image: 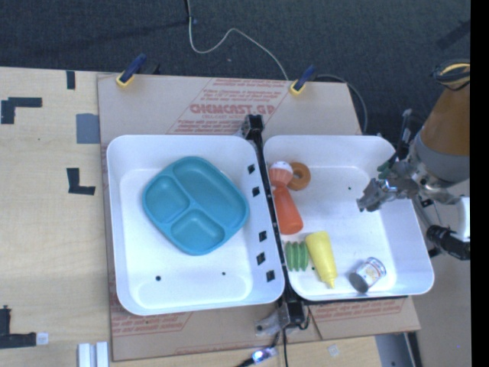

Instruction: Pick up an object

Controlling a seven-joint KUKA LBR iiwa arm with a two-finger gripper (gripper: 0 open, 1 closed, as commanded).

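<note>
Red "CHEMCAST GP" print runs across the brown board [229, 107]

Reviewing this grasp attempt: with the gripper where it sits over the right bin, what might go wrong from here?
1. The gripper sits by the right bin's far wall with bare floor under it, so a straight descent would likely close on nothing.
2. The orange bottle, green item and yellow bottle crowd the divider; a grasp there may knock neighbours or clip the wall.
3. The small can lies on its side and may roll away.
</note>
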